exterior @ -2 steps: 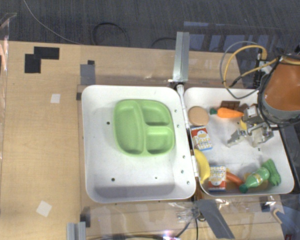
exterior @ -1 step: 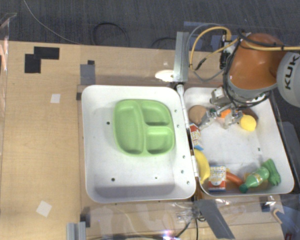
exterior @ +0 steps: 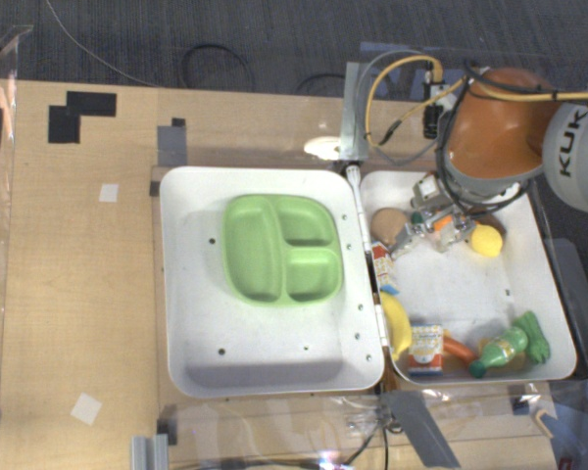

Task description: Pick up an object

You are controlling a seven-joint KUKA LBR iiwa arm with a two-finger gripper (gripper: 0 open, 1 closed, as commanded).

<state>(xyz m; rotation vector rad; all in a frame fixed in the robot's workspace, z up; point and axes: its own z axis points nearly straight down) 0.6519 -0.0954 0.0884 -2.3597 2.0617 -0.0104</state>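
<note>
My gripper point(exterior: 433, 227) hangs low over the back of the right bin point(exterior: 490, 287), under the orange wrist band point(exterior: 490, 130). A brown round object point(exterior: 386, 225) lies just to its left and a yellow lemon point(exterior: 486, 240) just to its right. A small red and white packet point(exterior: 380, 267) rests against the bin's left wall. Along the front of the bin lie a banana point(exterior: 397, 325), a small carton point(exterior: 426, 349), an orange carrot point(exterior: 458, 347) and a green bottle point(exterior: 511, 345). The wrist hides the gripper's tips.
The left bin point(exterior: 191, 341) holds a green divided plate point(exterior: 280, 249). Yellow and black cables point(exterior: 397, 96) loop behind the right bin near a metal post point(exterior: 351, 116). The bins share a ridge point(exterior: 365, 262).
</note>
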